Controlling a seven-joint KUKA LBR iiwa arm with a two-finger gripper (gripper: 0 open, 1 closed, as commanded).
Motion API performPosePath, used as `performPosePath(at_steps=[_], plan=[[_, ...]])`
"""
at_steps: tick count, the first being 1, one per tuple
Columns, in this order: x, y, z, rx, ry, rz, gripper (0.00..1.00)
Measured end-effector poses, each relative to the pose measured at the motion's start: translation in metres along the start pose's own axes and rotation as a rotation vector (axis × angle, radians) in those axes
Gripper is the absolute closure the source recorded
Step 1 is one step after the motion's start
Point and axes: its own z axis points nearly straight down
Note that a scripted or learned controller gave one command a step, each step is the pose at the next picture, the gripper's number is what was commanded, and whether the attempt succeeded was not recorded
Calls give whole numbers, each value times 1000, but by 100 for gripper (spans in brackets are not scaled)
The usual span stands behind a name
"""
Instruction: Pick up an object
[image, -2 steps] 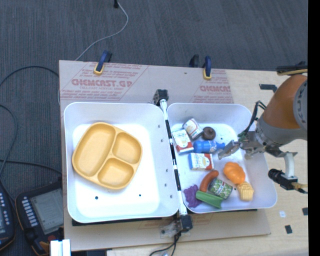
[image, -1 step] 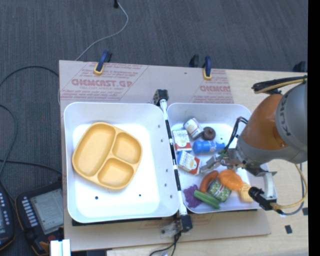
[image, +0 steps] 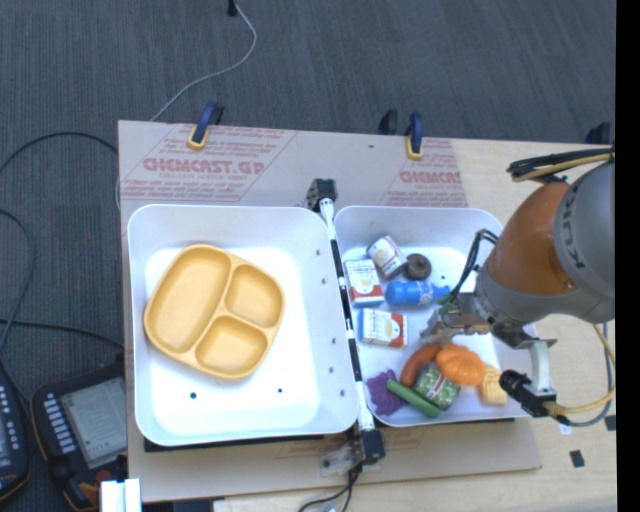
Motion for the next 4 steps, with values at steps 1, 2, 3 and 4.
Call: performPosePath(at_steps=[1, 2, 3, 4], plan=[[0, 0, 0, 0, 0, 0, 0], [0, 0, -8, 1, 0, 0, 100], [0, 0, -8, 2, 0, -1, 0], [45, -21, 9, 0, -3, 2, 0]])
